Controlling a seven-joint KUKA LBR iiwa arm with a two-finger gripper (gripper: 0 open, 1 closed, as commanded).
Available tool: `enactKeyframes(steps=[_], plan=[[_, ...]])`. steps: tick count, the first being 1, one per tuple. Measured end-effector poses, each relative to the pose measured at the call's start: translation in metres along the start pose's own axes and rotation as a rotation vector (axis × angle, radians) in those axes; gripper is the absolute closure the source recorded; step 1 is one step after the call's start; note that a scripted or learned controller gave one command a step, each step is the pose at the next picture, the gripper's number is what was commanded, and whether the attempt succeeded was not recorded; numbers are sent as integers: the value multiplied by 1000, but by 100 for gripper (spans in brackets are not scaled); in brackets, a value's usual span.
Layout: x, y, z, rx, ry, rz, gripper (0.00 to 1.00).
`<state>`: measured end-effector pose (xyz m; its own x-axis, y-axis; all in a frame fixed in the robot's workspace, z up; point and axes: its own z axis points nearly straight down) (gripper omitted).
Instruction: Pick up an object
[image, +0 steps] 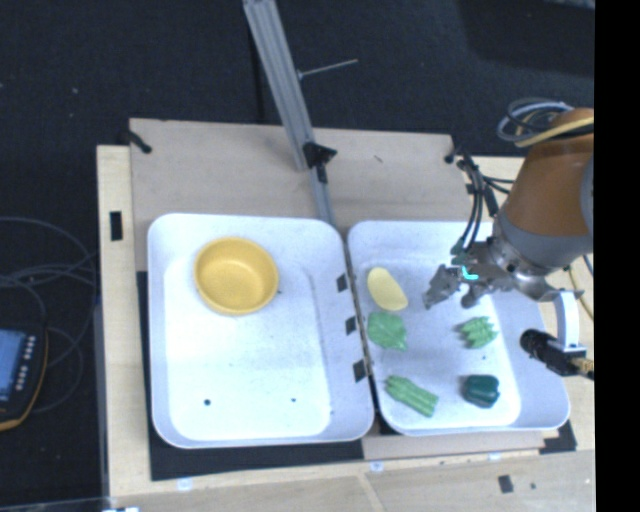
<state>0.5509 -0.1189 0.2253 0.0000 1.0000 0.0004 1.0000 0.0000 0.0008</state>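
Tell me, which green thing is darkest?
The dark green one in the right bin's near right corner. The other three greens are lighter.

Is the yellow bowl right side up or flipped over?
Right side up. The yellow bowl in the left bin shows its round rim and hollow inside facing up.

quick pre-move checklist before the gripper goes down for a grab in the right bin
1. Gripper above the right bin: ok.
2. Nothing between the fingers yet: ok, none of the objects sits there.
3. Finger opening wide enough: cannot tell.
4. Nearest target, the yellow piece, lying free beside the gripper: ok.
5. Light green ridged piece clear of its neighbours: ok.
6. Green leafy piece clear of the bin wall: not ok, it lies close to the left wall.
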Motion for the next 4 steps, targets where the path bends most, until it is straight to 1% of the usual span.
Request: enactKeyframes(steps=[1,2,3,4], plan=[[0,0,0,0,0,0,0],[-3,-8,59,5,0,1,0],[6,-8,115,5,0,1,0],[6,-8,124,-1,-1,1,0]])
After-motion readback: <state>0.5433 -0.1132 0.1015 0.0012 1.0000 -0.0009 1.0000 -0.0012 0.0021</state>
